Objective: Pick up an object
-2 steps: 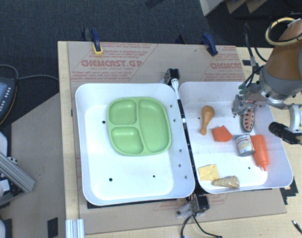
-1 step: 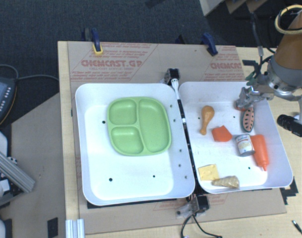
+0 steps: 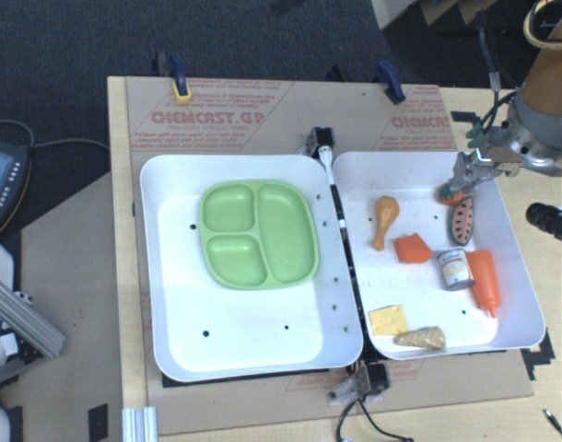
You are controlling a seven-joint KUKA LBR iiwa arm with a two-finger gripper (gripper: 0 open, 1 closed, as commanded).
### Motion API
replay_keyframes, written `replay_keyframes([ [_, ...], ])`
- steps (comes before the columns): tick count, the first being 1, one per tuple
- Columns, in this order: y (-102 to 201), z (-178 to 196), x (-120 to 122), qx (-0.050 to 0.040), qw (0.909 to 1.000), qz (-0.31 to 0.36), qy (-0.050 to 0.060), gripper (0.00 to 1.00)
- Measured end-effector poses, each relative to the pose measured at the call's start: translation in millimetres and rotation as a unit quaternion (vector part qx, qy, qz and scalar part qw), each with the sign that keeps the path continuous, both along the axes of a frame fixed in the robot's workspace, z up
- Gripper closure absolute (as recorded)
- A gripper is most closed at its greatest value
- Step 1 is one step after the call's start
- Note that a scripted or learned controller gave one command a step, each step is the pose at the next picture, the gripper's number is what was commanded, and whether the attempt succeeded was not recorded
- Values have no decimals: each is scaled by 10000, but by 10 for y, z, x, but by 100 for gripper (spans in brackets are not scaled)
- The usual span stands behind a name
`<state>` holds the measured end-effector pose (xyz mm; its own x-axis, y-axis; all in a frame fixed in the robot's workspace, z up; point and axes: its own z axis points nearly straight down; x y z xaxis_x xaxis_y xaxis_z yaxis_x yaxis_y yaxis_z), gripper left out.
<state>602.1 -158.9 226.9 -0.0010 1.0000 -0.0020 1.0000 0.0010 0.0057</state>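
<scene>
- The gripper (image 3: 462,180) sits low over the far right part of the right bin (image 3: 516,334); whether its jaws are parted or closed cannot be told at this angle, and nothing can be seen held between them.
- Just under the gripper's tip lies a small red-orange piece (image 3: 450,194), touching or nearly touching it; which of the two cannot be told.
- The arm (image 3: 545,109) comes in from the right edge, its grey wrist bent down and leftward toward the bin's far rim.
- A watermelon slice (image 3: 462,220) lies just below the gripper, near the red-orange piece.
- Further toward the near side stand a small can (image 3: 454,270) and, just beside it on the right, a carrot (image 3: 485,281).
- An orange block (image 3: 412,249) lies left of the can, and a chicken drumstick (image 3: 384,219) lies left of the gripper, toward the bin's middle.
- At the near edge lie a yellow cheese wedge (image 3: 387,320) and a tan bread-like piece (image 3: 421,339), close together.
- The left bin (image 3: 170,339) holds a green divided plate (image 3: 260,234), well apart from the gripper.
</scene>
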Motion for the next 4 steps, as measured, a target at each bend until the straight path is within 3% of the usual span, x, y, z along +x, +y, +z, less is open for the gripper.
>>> replay_keyframes([
  [1,553,-102,-176,22,10000,16,46,100],
  [2,996,47,-366,24,10000,21,38,100],
  [3,1207,-82,-386,16,10000,9,44,100],
  [4,1094,-105,-304,9,10000,-7,21,100],
])
